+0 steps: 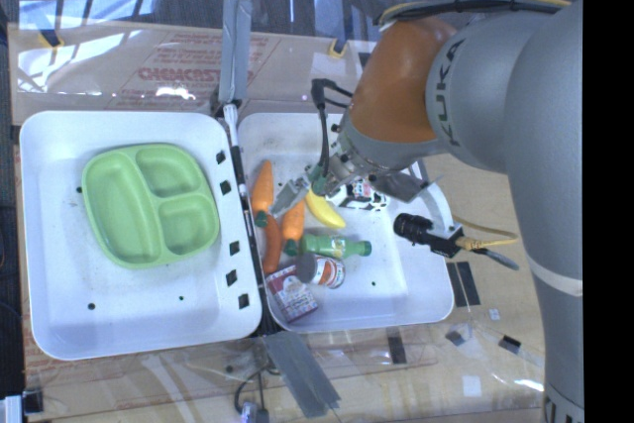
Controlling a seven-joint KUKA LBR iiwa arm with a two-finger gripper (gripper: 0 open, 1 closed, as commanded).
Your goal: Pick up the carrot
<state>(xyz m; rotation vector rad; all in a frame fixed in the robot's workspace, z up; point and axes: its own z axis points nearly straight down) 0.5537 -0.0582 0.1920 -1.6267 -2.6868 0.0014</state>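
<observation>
Above the right white bin (426, 297) your gripper (293, 196) hangs beside the long orange carrot (262, 186), its finger state unclear to me.

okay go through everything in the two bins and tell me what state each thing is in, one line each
Green divided plate: flat in the left bin, nothing in its compartments.
Carrot: lying in the right bin by the divider, not gripped.
Banana: lying loose.
Green bottle: on its side.
Can: on its side.
Pincer: low over the right bin.

Orange carrot (262, 186), green plate (149, 205), yellow banana (324, 210)
</observation>
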